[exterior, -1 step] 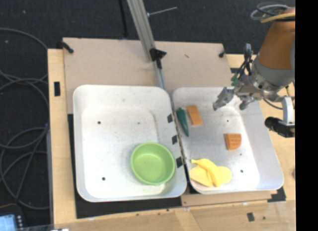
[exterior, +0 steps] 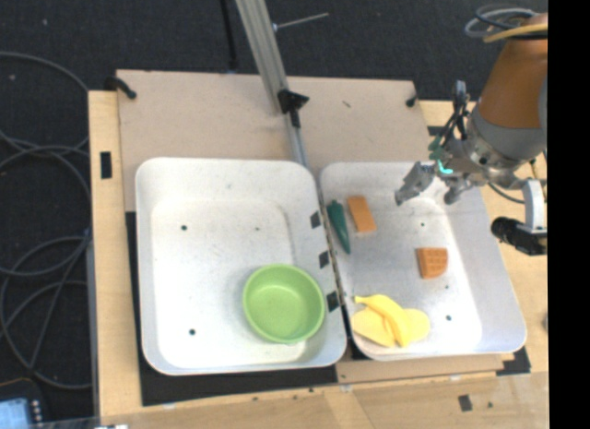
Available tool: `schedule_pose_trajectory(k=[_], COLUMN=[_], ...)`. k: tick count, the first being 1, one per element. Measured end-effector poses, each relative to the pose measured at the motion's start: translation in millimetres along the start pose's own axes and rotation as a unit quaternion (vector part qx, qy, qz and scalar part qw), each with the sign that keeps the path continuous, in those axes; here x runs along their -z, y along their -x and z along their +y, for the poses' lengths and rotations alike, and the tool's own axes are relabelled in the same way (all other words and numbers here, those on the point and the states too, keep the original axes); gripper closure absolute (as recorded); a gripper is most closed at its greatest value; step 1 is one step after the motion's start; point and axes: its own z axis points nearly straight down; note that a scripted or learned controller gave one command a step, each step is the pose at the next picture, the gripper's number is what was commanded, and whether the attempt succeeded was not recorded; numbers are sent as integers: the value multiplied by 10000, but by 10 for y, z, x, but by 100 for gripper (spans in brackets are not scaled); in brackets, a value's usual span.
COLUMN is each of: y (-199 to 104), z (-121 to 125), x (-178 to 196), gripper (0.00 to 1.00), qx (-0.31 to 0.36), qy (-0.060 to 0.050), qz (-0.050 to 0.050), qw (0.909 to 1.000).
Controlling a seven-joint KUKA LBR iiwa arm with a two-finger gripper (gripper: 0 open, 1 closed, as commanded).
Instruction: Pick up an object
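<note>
My gripper (exterior: pixel 433 188) hangs over the far part of the right bin (exterior: pixel 479 326), its two grey fingers spread open with nothing between them. Below it and a little toward the front lies a small orange block (exterior: pixel 432 262). A second orange block (exterior: pixel 360 215) rests near the bin's left wall, beside a dark green flat piece (exterior: pixel 339 225). A yellow banana-shaped toy (exterior: pixel 392 320) lies in the front left corner of that bin. A green bowl (exterior: pixel 284 302) sits upright in the left bin (exterior: pixel 184 196), near its front right corner.
A slanted metal pole (exterior: pixel 263 40) rises from the back of the bench down to the gap between the bins. Cables lie on the dark floor at left. The arm's orange band (exterior: pixel 513 86) stands over the bench's right edge.
</note>
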Motion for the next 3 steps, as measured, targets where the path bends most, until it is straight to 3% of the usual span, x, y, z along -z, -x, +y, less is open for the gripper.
schedule_pose_trajectory(k=[3], y=[27], z=[-128], x=[-1394], gripper=[0], qx=[-25], qy=[-25], qz=[-10], qw=[10000])
